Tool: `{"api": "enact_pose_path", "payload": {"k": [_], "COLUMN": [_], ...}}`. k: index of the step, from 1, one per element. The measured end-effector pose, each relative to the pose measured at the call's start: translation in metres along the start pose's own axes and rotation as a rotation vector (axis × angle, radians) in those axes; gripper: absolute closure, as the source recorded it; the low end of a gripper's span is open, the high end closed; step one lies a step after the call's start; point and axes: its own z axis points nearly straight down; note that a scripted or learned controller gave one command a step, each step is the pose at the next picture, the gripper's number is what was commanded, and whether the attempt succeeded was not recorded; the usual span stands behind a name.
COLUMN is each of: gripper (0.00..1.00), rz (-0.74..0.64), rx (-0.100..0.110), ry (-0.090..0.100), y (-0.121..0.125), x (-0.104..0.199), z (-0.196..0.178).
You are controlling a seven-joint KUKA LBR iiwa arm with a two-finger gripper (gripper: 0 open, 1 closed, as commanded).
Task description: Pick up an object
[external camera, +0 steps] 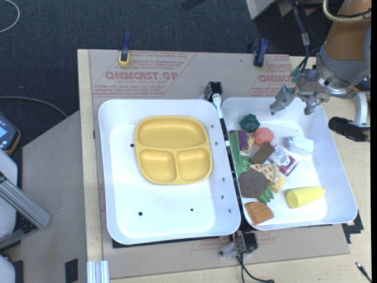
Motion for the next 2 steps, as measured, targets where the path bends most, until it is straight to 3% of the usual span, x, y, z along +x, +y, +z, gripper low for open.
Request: {"api": "enact_pose_path", "payload": {"k": [1,2], "gripper": [0.00,0.00], "rz": [-0.002,-0.004], "rx": [-0.015,-0.010], "ry": [-0.002,-0.001], "y": [0.003,0.008], "x": [0.000,0.009], "z": [-0.009,0.041]}}
